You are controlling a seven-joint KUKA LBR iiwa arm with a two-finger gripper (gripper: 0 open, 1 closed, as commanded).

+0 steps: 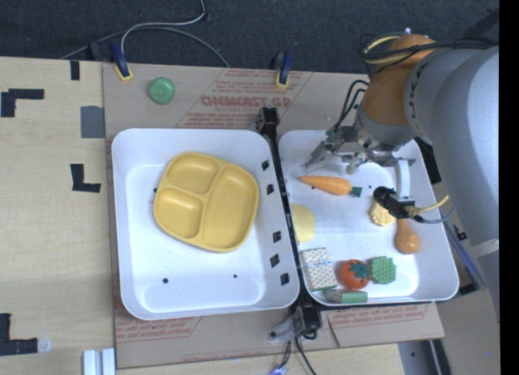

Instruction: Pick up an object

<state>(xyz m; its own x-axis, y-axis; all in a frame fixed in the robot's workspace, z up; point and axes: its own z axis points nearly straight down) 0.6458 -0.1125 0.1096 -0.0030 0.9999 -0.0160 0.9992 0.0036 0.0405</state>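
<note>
Gripper sat low over the back of the right bin, couldn't tell if it was spread or closed, nothing visibly pinched. Carrot was the nearest pickable thing: lying flat just in front of the gripper, tip toward the divider, green stub toward the arm. Contact between the two not resolvable. Further right in the same bin was a yellow corn piece, with an orange pear-shaped item just in front of it. Pale yellow round object was against the bin's left wall. Along the front edge sat a patterned packet, a tomato and a green broccoli-like piece side by side, close together, plus a flat green strip at the rim. Left bin held a yellow divided plate, right way up, roughly centred. Green ball was outside the bins on the cardboard behind the left one
</note>
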